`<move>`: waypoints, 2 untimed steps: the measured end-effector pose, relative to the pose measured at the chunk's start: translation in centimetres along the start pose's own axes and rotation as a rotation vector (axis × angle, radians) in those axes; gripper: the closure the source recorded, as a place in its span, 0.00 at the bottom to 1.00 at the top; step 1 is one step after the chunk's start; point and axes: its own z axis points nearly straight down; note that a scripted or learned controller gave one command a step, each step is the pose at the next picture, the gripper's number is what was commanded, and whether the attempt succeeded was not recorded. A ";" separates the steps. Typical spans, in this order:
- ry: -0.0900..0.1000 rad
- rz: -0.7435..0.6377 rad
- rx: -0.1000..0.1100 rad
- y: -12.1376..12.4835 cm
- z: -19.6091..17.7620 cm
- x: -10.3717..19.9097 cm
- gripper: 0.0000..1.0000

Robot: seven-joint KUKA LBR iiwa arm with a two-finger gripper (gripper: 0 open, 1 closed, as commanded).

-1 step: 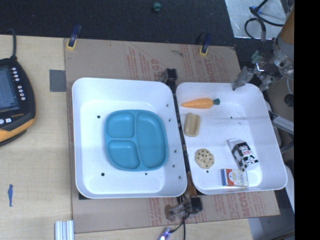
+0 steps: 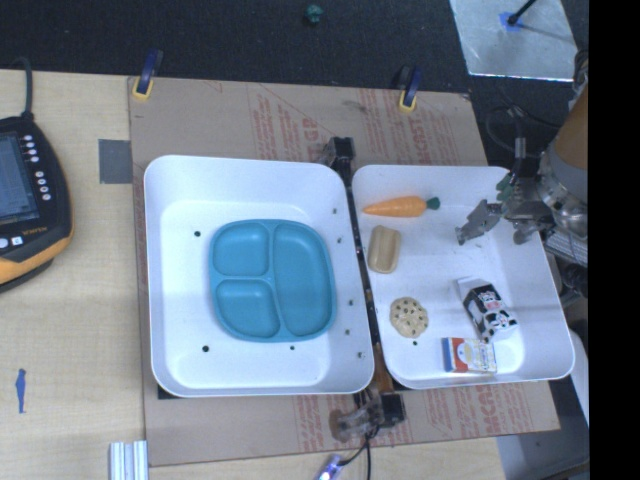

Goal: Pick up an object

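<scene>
The pincer (image 2: pixel 497 218) hovers with fingers spread, gripping nothing, over the upper right part of the right bin (image 2: pixel 440 373). Within that bin, a toy carrot (image 2: pixel 398 206) lies left of the pincer; a cookie (image 2: pixel 408 316) lies below the carrot.

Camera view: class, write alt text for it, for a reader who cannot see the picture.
A robot gripper hovers open over the right white bin, which holds a toy carrot, a beige block, a cookie, a small carton and a flat packet. The left bin holds a blue divided plate.
</scene>
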 end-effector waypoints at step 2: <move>0.001 -0.002 0.000 -7.1 12.2 6.6 0.00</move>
